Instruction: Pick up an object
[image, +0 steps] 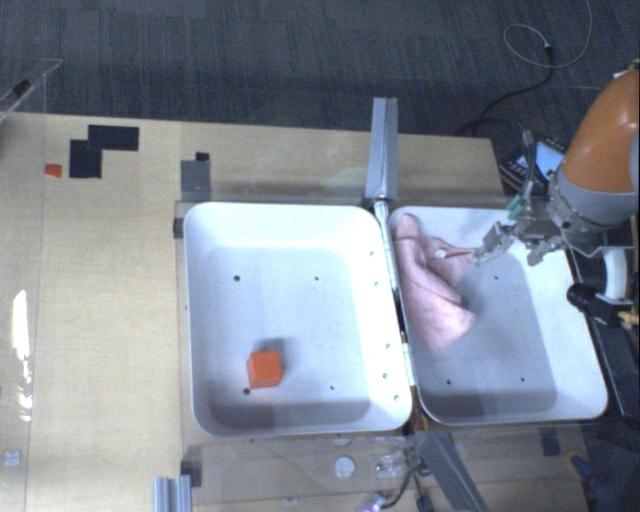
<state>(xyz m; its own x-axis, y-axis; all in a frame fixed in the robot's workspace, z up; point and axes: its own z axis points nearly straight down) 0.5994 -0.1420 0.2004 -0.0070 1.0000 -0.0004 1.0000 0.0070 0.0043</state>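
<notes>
Fingers: two thin metal fingers (492, 243) stood slightly parted over the right-hand bin, with nothing visible between them; at this size the gap was hard to judge.
Gripper: the gripper (497, 246) hung at about 1 o'clock in the right bin, its tips near the upper end of the cloth; I could not tell whether they touched it.
Pink cloth: a crumpled pink cloth (430, 295) lay along the 9 o'clock wall of the right bin (560, 395), running from the 11 o'clock corner down toward the middle.
Orange block: a small orange block (265, 369) sat at about 7 o'clock in the left bin (205, 300), well apart from the cloth and the gripper.
Arm: the arm (600, 150), with its orange band, came in from 3 o'clock and was cut off by the frame edge.
Bench: a pale wooden bench (100, 350) carried both white bins side by side, touching along a metal divider rail (383, 150) at 12 o'clock.
Bench marks: black patches (100, 148) and a tiny orange square (53, 171) sat at 10 o'clock on the bench.
Room: dark carpet (250, 50) ran behind the bench at 12 o'clock, with a thin looped cable (545, 45) at 1 o'clock.
Hard to make out: clutter of small parts beside the arm at 3 o'clock was too blurred to name.
</notes>
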